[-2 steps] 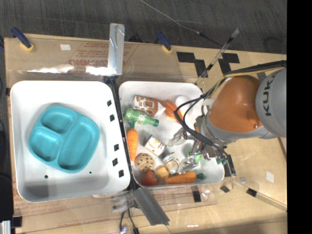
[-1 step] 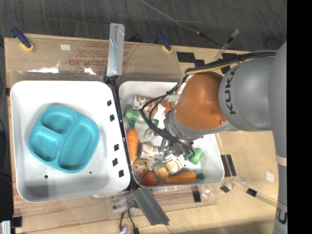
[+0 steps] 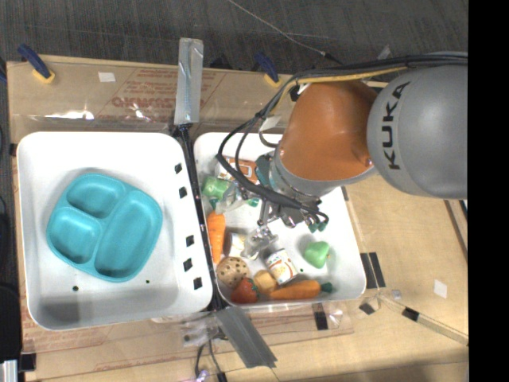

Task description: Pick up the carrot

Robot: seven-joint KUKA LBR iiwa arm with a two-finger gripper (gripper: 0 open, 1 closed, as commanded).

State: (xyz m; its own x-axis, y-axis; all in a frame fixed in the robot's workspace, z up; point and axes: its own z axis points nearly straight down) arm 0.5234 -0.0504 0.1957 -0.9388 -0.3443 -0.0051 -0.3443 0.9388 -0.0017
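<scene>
A: Centre-right of frame, over the right bin [image 3: 354, 249] — gripper [image 3: 274, 231] hangs low above the clutter. Open or closed? Can't tell; wrist and cables mask it.

B: Carrot?

A: Carrot [image 3: 216, 235] lies lengthwise against the bin's left wall, just left of the gripper. A second orange piece [image 3: 294, 290] sits along the lower edge, beside a small jar [image 3: 279, 267] and strawberry [image 3: 244, 290].

B: Handling?

A: Likely a light, stiff, smooth toy. Grip across mid-body; the wall crowds one finger.
</scene>
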